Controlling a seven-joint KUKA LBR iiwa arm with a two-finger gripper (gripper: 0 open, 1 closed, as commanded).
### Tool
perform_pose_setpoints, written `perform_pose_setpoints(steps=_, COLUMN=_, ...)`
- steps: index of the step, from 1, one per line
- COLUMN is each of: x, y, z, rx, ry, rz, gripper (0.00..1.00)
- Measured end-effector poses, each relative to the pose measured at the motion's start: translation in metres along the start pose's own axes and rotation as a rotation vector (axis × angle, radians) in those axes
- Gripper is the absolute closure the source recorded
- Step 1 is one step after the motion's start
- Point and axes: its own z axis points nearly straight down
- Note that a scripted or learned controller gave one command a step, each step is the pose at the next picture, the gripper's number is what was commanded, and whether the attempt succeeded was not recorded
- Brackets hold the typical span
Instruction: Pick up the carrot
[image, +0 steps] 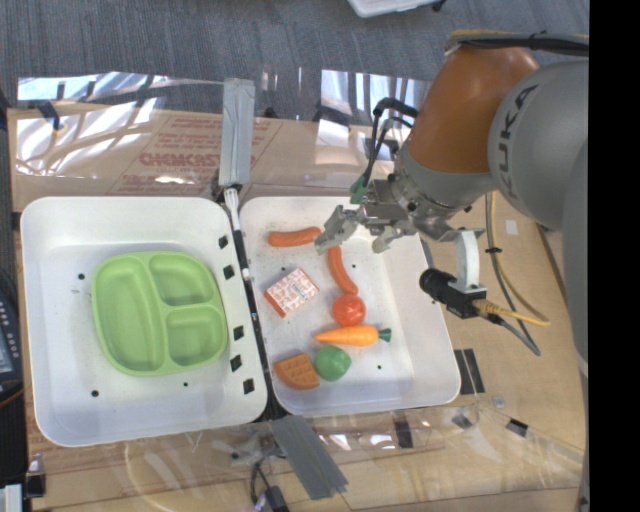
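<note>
From above, the carrot (352, 336) lies flat in the right bin (432, 350), on the near side, with its green end pointing right. The gripper (353, 229) hangs over the far part of the same bin. So the carrot is nearer than the gripper, well apart from it, and nothing is between the fingers. The two fingers look spread apart, so the gripper is open.

There is one carrot. There are two sausages. One sausage (294, 238) lies at the far left of the right bin, just left of the gripper. The other sausage (341, 269) lies just below the gripper, pointing toward the carrot. There is one red tomato (348, 310), and it sits right behind the carrot, touching it or almost touching. There is one green ball-shaped fruit (333, 363) just in front of the carrot. One orange-brown piece of food (296, 371) lies next to it on the left. One small box with red and white print (291, 292) lies to the left of the tomato.

The tomato and the second sausage sit between the gripper and the carrot.

The left bin (50, 330) holds one green tray with three parts (160, 313). Brown cardboard (160, 150) lies behind the bins.
</note>
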Motion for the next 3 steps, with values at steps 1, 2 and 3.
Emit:
perform_pose_setpoints(steps=1, x=0.014, y=0.023, z=0.088, rx=0.003, ry=0.001, rz=0.228, gripper=0.0)
perform_pose_setpoints(steps=2, x=-0.056, y=0.001, z=0.18, rx=-0.012, ry=0.004, rz=0.444, gripper=0.0)
perform_pose_setpoints(steps=3, x=-0.054, y=-0.035, z=0.17, rx=0.002, ry=0.004, rz=0.761, gripper=0.0)
